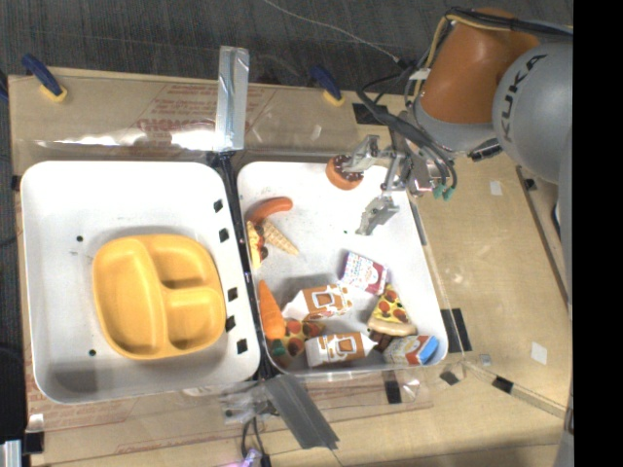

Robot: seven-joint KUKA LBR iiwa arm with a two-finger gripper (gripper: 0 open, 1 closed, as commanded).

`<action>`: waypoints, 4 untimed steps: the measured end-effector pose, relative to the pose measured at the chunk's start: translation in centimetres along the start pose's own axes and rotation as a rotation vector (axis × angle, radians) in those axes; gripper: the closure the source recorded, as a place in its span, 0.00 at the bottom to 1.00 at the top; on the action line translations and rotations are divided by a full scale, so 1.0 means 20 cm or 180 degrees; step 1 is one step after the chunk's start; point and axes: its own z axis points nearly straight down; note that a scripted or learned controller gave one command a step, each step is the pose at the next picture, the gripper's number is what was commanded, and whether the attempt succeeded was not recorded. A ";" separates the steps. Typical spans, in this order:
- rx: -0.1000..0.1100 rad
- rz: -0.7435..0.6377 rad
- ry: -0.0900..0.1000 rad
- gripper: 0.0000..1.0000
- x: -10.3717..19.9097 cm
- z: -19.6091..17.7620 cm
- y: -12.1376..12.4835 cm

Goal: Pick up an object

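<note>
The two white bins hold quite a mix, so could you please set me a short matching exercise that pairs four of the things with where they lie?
Things:
1. yellow divided plate
2. hot dog
3. carrot
4. pizza slice

Places:
A. right bin, by the right wall
B. left bin
C. right bin, top left part
D. right bin, along the left wall

Pairs: 1-B, 2-C, 3-D, 4-A

Tray [156, 295] in left bin [39, 261]; carrot [270, 311], cartons in right bin [311, 188].

A tan wooden bench top [487, 290] fills most of the frame; dark grey carpeted floor [127, 13] runs along the top.
</note>
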 end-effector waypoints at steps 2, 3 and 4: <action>-0.0005 -0.0274 -0.0005 0.00 0.50 0.55 0.05; -0.0002 -0.0476 -0.0013 0.00 0.02 0.46 0.08; -0.0007 0.0591 -0.0011 0.00 0.37 0.54 -0.01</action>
